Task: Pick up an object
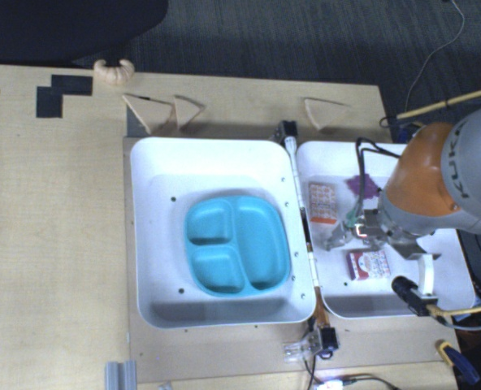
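- White plastic bins, two of them, sit side by side on the pale wooden table (54, 242): the left bin (155, 218) and the right bin (338, 303).
- One turquoise divided tray (237, 244) with three compartments lies in the middle of the left bin.
- Three small objects show in the right bin: one flat card packet with orange print (322, 202) near the bin's left wall, one purple piece (362, 187) partly hidden behind the arm, and one red-and-white packet (368, 264) toward the front.
- One grey arm with an orange band (423, 181) reaches over the right bin.
- One end effector (344, 236) hangs low between the card packet and the red-and-white packet, just beside both; whether it is released or clenched cannot be told, and nothing is seen gripped in it.
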Robot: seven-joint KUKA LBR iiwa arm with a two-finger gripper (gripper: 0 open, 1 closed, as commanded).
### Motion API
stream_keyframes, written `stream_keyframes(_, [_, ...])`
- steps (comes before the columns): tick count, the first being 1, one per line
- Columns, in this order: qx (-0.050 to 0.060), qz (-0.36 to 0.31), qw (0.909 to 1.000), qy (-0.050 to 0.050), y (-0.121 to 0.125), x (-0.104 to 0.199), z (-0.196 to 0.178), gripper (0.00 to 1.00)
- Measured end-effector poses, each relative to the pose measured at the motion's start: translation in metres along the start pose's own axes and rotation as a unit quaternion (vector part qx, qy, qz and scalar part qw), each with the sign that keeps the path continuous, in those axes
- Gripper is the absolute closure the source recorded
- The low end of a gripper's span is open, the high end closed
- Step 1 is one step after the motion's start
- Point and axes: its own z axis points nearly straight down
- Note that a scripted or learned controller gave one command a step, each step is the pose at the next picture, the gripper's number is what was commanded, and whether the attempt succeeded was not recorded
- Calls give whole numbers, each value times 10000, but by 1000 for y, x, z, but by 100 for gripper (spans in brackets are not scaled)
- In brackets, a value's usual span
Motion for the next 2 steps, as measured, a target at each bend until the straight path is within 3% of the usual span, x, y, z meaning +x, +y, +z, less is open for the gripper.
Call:
stream_keyframes(1, [-37, -7, 10000, -4, 3, 0, -12, 100])
stream_keyframes(2, [-35, -8, 10000, -4, 3, 0, -12, 0])
